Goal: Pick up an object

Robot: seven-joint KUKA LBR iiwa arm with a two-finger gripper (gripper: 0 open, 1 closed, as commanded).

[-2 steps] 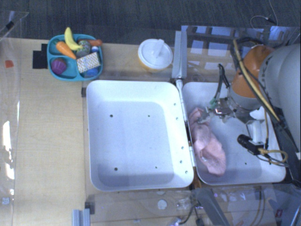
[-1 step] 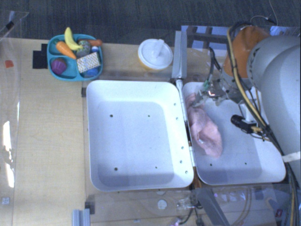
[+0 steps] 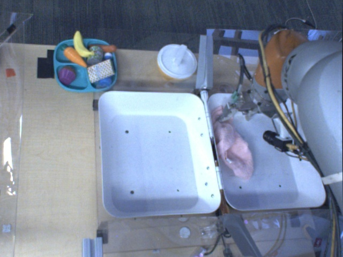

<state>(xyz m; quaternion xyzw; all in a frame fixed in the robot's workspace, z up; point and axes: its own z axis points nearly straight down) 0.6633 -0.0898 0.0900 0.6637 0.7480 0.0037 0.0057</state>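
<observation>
- Bench (image 3: 53,159) of pale wood seen from above at a slant, bearing two shallow white bins side by side.
- Left white bin (image 3: 155,154) is a broad square tray with rounded corners and a few small dark holes in its floor.
- Right white bin (image 3: 278,189) sits just beside the left one, their rims meeting along a narrow seam; much of its right part is hidden behind the arm.
- Soft pink, crumpled cloth-like object (image 3: 234,149) lies in the right bin, along its left wall, stretched from the upper part of the bin down toward its middle.
- Grey arm (image 3: 316,90) with an orange band (image 3: 278,52) reaches in from the right, over the right bin, with black and yellow cables looped alongside it.
- Gripper (image 3: 236,105) is at the upper left of the right bin, at the top end of the pink object and seemingly touching it or just above it; I cannot tell how its fingers stand, nor whether anything is caught in them.
- Small black part (image 3: 276,139) on the cabling hangs over the bin's middle, apart from the pink object.
- Blue compartment tray (image 3: 83,66) stands on the bench beyond the left bin, holding toy food: a yellow banana (image 3: 81,45), an orange carrot (image 3: 74,56), a purple piece (image 3: 67,75) and a pale speckled block (image 3: 102,69).
- White round lidded cup (image 3: 177,61) stands on the bench just beyond the left bin's far right corner.
</observation>
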